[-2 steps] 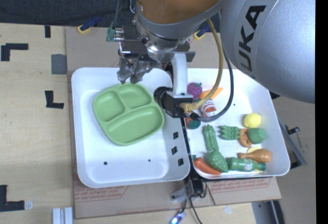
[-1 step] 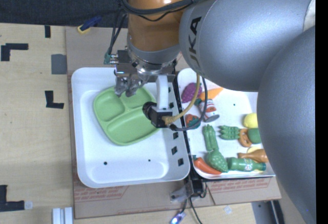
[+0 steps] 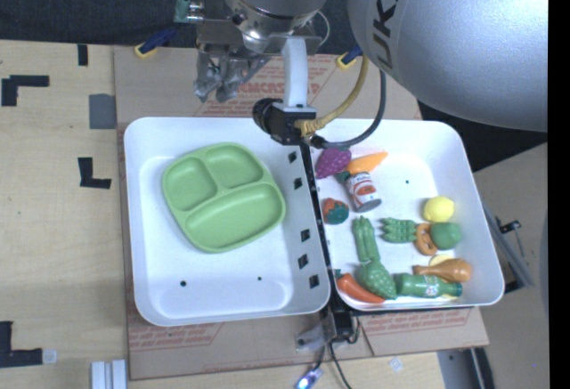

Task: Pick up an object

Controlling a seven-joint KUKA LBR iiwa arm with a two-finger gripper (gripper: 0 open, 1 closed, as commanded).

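The arm's gripper (image 3: 223, 80) hangs above the bench's far edge, beyond the left bin (image 3: 142, 200); whether the jaws are spread or pressed together I cannot tell. A green divided plate (image 3: 223, 197) lies in the left bin. The right bin (image 3: 463, 165) holds small toy foods: a purple piece (image 3: 332, 162) near its far left corner, a yellow ball (image 3: 438, 208) toward its right edge, a green bottle (image 3: 427, 287) along its near edge.

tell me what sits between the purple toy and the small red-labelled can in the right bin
Nothing: in the camera view the purple toy and the can sit almost touching, orange carrot just above.
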